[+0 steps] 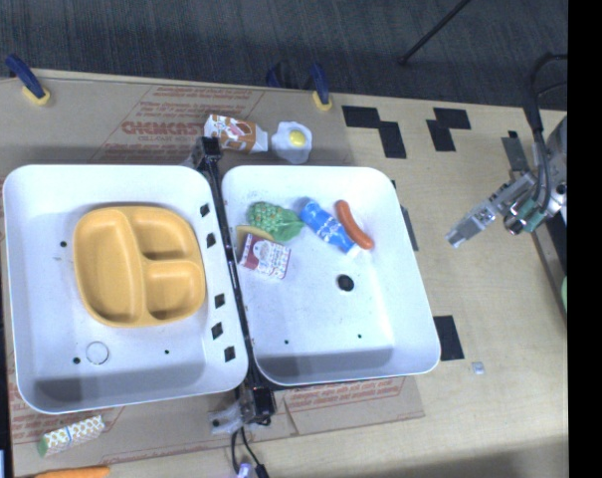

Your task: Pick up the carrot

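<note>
Looked smooth, slightly glossy white plastic: both bins (400, 267), left and right. Looked matt yellow plastic: divided tray (139, 264) at 9 o'clock. Looked shiny orange plastic: carrot (354, 225) in right bin. Looked matt brown cardboard with red print: sheet (161, 118) under bins. Looked bare dull metal: gripper (467, 229) at 3 o'clock.

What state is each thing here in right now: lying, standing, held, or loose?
carrot: lying loose in the right bin, beside the blue bottle.
blue bottle: lying on its side.
green bag: lying flat.
red packet: lying flat.
yellow tray: sitting upright in the left bin.
claw: off to the right of the bins, over the bench, holding nothing.
</note>
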Robot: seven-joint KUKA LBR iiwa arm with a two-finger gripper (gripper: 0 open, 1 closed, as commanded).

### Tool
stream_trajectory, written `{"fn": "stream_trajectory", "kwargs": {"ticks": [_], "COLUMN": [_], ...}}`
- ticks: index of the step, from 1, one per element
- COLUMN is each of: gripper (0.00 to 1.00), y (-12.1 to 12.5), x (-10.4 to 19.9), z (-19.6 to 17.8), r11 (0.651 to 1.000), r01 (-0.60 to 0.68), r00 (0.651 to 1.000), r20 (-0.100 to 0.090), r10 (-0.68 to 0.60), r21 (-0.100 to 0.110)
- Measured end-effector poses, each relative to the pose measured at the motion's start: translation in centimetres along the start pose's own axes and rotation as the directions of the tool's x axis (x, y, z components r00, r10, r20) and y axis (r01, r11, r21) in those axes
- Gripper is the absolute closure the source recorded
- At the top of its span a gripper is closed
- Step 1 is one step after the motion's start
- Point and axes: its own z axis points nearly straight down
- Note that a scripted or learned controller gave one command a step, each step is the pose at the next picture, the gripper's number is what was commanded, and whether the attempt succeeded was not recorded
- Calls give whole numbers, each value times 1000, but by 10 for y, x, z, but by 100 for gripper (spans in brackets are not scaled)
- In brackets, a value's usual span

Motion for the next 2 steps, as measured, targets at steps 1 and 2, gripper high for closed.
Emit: {"fn": "stream_trajectory", "kwargs": {"ticks": [1, 2], "gripper": [100, 100], "y": [0, 0], "x": [0, 0], "z": [51, -26], "r11": [1000, 934], "r01": [-2, 358], "r00": [1000, 934], "r20": [-2, 1], "r10": [2, -358], "r21": [2, 0]}}
